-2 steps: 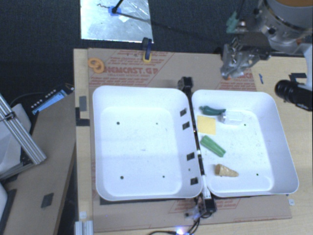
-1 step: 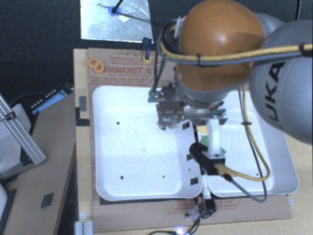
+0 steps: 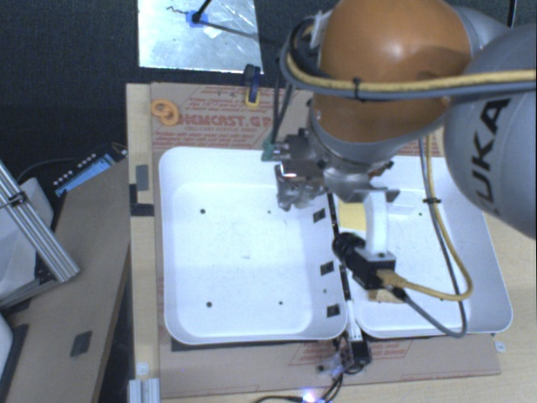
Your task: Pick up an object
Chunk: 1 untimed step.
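Claw first: my gripper (image 3: 294,185) hangs low over the far right corner of the left bin (image 3: 210,309), close to the wall between the two bins. The big arm (image 3: 394,57) hides most of it, so I cannot tell if it is open or shut, and I see nothing held in it.

What I could pick up is a pale yellow thing (image 3: 352,217) lying in the right bin (image 3: 482,300), just past that middle wall and partly under the arm. A small tan bit (image 3: 388,296) also peeks out nearer to me, beside the yellow cable (image 3: 436,292).

What worries me is this. The claw is over the left bin, and the floor there looks bare and white. If it goes down here, I think it will close on air. If it slides right, it could bump the middle wall. The yellow thing looks flat, so the claw may slip off it. The loose cable could also drag the tan bit.
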### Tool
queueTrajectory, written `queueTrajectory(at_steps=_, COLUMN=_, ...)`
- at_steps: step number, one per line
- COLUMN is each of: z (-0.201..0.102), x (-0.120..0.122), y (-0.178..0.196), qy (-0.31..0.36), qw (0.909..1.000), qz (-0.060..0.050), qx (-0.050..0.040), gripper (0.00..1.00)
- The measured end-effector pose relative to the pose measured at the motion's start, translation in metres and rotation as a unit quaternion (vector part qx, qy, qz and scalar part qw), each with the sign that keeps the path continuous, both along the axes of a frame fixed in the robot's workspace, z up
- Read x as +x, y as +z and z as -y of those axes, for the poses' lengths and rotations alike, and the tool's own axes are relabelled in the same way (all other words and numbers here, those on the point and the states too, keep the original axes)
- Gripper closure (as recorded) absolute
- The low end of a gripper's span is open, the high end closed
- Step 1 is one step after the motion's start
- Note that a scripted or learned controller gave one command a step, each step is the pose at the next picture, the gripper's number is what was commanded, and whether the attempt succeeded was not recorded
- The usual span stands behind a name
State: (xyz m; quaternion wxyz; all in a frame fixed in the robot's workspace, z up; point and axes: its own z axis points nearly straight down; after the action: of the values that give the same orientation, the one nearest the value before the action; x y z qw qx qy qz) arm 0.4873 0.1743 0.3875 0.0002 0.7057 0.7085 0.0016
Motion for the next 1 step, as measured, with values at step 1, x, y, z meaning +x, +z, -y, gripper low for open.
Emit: queueTrajectory(at_steps=1, z=-0.0001, x=0.0007, y=0.011, qy=0.001, qw=1.0, qz=0.001, qx=0.0007, gripper=1.0)
